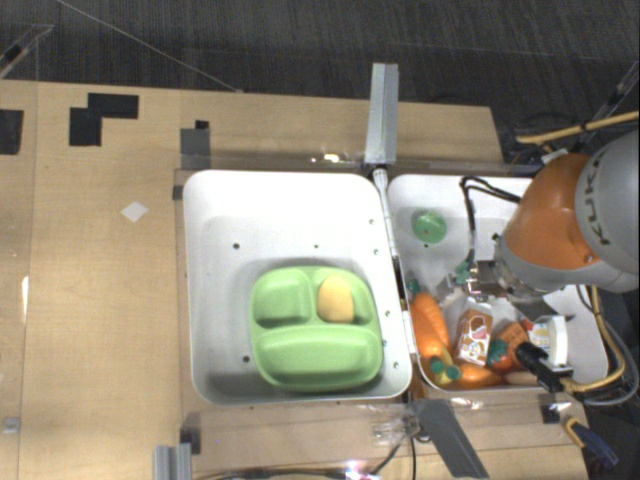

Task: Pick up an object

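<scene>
wooden bench (90,298); gripper (478,280) low in right bin (440,193).

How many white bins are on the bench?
2: the left bin holds a green tray; the right bin holds toy food beneath the arm.

free: right bin (440,193) far end | blocked: near end, carrots (430,326), packet (474,336)

A pale wooden bench (100,298) with a matt grain carries two smooth white plastic bins (290,203). At nine o'clock from centre sits a glossy green plastic tray (300,353). At three o'clock the arm's orange band (550,223) looks satin-smooth. A brushed grey metal bar (382,113) stands at twelve o'clock.
</scene>
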You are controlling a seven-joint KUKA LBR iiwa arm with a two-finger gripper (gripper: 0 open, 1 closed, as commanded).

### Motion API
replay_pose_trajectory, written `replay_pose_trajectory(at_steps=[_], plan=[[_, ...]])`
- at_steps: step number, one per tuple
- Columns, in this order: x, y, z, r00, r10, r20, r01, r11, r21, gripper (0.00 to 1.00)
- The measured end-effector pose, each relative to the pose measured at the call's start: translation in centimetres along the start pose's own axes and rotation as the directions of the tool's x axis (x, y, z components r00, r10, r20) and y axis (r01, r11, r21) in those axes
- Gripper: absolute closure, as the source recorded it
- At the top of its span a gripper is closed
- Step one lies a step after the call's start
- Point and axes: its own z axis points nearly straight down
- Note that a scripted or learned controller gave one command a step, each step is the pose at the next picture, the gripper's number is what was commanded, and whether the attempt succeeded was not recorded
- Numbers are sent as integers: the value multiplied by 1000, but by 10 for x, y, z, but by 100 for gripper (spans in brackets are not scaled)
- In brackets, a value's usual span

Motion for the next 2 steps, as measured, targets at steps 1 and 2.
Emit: replay_pose_trajectory(at_steps=[1, 2], plan=[[-14, -24, -1, 994, -109, 1, 109, 994, -4, 0], [-16, -24, -1, 985, -175, 1, 175, 985, -5, 0]])
